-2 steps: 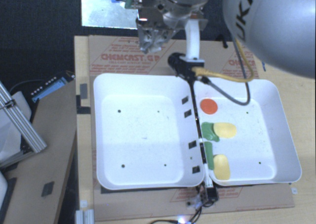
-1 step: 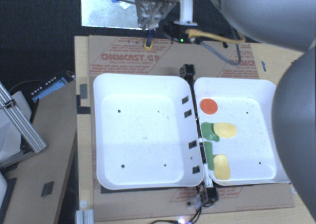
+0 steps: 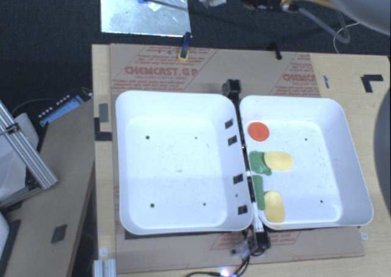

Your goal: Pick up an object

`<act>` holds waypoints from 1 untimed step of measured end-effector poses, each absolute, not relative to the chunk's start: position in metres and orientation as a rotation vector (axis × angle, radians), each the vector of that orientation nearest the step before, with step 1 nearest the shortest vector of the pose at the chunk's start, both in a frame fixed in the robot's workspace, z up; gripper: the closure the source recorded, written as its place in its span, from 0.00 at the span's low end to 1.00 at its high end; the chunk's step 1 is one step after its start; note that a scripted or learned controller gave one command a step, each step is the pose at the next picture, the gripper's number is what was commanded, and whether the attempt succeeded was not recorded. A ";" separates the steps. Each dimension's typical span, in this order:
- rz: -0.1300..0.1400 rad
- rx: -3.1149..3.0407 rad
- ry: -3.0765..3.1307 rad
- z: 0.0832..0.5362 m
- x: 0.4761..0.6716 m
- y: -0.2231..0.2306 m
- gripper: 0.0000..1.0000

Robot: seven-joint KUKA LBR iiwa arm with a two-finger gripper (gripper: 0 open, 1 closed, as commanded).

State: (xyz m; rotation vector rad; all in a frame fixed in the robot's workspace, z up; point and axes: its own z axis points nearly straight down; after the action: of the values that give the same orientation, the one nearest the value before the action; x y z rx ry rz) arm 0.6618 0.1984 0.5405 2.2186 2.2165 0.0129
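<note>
A: Where are your objects?
B: Right bin [image 3: 342, 166], nine o'clock side: orange disc [image 3: 258, 131], yellow piece [image 3: 278, 161], green piece [image 3: 257, 166], another yellow piece [image 3: 274, 206].
A: Gripper?
B: You can't tell.

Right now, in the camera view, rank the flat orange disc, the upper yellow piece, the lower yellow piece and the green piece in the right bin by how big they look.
1. Green piece, longest, partly covered.
2. Upper yellow piece and lower yellow piece: too alike to rank.
3. Flat orange disc, smallest.
</note>
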 end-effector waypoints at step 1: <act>-0.010 2.216 2.236 0.458 0.595 0.237 1.00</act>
State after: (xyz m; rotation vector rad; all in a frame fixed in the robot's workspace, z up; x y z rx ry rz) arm 0.5954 0.2370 0.4577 2.2155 2.2362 -0.0102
